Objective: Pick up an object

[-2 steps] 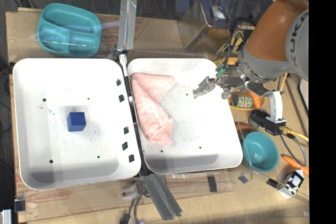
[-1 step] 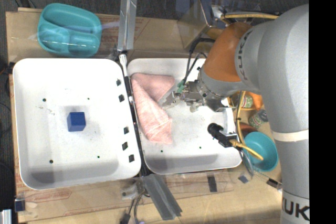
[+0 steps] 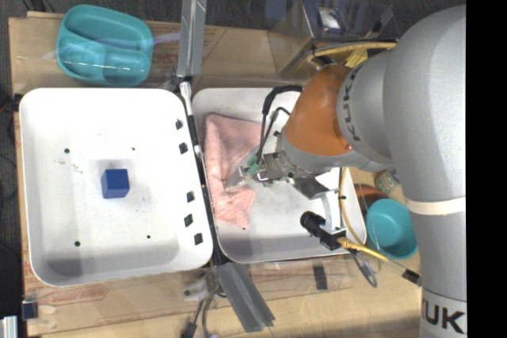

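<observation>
While I'm watching from my desk, the arm (image 3: pixel 412 123) takes up most of the right side, grey bulk with the orange band bending down over the right bin (image 3: pixel 277 249). That bin sits just beside the left bin (image 3: pixel 47 194), the two touching along a middle rail with black clips. Up in the far left corner of the bench a teal tub (image 3: pixel 104 43) lies apart from both bins, and a smaller teal bowl (image 3: pixel 390 227) sits past the right bin's outer edge, near the arm's base.

A pink cloth (image 3: pixel 226 162) lies rumpled along the left part of the right bin, running from the back wall toward the front. My gripper (image 3: pixel 252 172) is down right at the cloth's right edge, touching it or close to it. Honestly can't tell how the jaws stand, the wrist hides them, so no idea if it has any fabric.

A small blue cube (image 3: pixel 116 183) sits alone on the left bin's floor, well apart from everything.
</observation>
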Controlling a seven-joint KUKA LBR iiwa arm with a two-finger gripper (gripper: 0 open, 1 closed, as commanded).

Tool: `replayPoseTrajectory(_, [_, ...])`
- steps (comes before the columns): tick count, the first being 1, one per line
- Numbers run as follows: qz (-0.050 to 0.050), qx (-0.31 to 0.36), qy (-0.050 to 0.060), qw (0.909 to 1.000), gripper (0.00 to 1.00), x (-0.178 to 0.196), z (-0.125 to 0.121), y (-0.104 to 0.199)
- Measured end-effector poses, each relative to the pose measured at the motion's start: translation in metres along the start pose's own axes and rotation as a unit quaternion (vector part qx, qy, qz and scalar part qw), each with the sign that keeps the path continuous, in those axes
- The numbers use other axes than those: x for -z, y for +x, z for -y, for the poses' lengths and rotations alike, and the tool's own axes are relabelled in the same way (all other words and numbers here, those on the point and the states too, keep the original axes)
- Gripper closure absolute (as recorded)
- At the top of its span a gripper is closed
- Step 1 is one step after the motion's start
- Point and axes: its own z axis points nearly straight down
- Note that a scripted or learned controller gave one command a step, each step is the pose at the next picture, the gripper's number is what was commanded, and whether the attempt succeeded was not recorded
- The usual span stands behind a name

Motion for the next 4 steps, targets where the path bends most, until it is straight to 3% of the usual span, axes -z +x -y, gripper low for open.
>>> replayPoseTrajectory(1, [0.000, -0.051, 0.001, 0.9987, 0.00, -0.001, -0.061, 0.002])
replayPoseTrajectory(2, [0.000, -0.040, 0.002, 0.9992, 0.00, 0.036, -0.120, -0.021])
replayPoseTrajectory(3, [0.000, 0.017, 0.001, 0.9999, 0.00, -0.002, -0.111, -0.016])
replayPoseTrajectory(4, [0.000, 0.052, 0.001, 0.9986, 0.00, -0.002, -0.122, -0.029])
